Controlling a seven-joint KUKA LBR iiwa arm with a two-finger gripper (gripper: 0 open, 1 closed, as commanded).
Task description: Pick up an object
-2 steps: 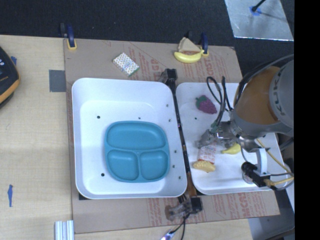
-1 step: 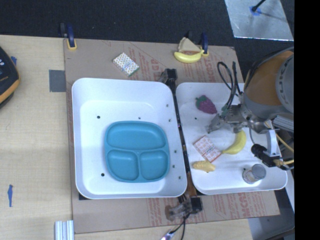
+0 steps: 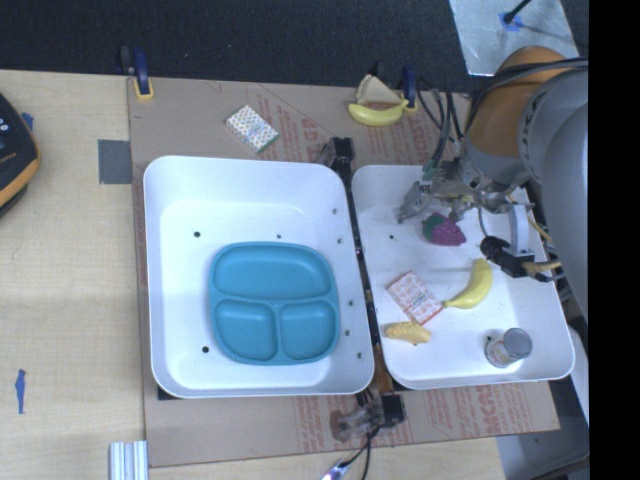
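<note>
White plastic bins sit side by side. The left bin holds a blue divided plate with open floor all round it. In the right bin, the gripper hangs at the far end, its fingers spread and holding nothing, just above a purple grape bunch. A banana, card, yellow toy and can crowd the near half.

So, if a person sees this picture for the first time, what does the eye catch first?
Probably the blue divided tray, lying alone in the left bin. Next, the grey arm with its hand in the right bin, just above a purple toy. A yellow banana lies nearby in that bin.
</note>
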